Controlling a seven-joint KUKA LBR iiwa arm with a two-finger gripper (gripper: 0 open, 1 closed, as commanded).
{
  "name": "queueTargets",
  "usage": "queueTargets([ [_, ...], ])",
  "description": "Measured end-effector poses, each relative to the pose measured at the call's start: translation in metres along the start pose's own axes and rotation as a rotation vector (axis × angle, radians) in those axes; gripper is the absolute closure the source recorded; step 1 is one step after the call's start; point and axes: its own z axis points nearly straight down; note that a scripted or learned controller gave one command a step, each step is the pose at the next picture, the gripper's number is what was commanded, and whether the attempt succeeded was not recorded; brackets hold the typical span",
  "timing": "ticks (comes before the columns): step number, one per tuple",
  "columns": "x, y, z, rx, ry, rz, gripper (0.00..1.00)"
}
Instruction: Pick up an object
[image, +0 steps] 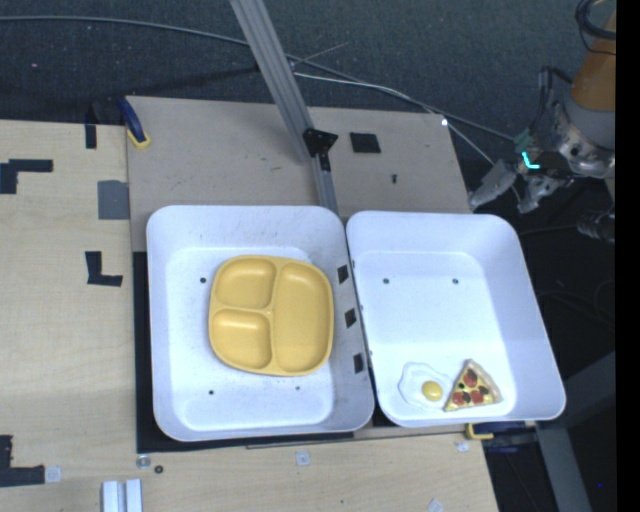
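Nothing is picked yet: our end effector (520, 180) hangs far right, its grip state unclear. Next we descend toward the pizza slice (472, 387)

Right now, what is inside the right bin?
The right bin holds a toy fried egg and a toy pizza slice side by side in its near corner. Whether they touch is unclear, and whatever lies beneath them is covered. The gripper hangs outside the bin's far corner.
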Motion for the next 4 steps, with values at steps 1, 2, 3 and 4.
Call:
queueTargets([
  [1, 0.0, 0.0, -0.001, -0.001, 0.0, 0.0, 0.0],
  [2, 0.011, 0.0, 0.054, 0.004, 0.0, -0.001, 0.0],
  [3, 0.014, -0.003, 0.119, 0.005, 0.0, 0.0, 0.0],
  [4, 0.009, -0.011, 0.18, 0.006, 0.0, 0.0, 0.0],
])
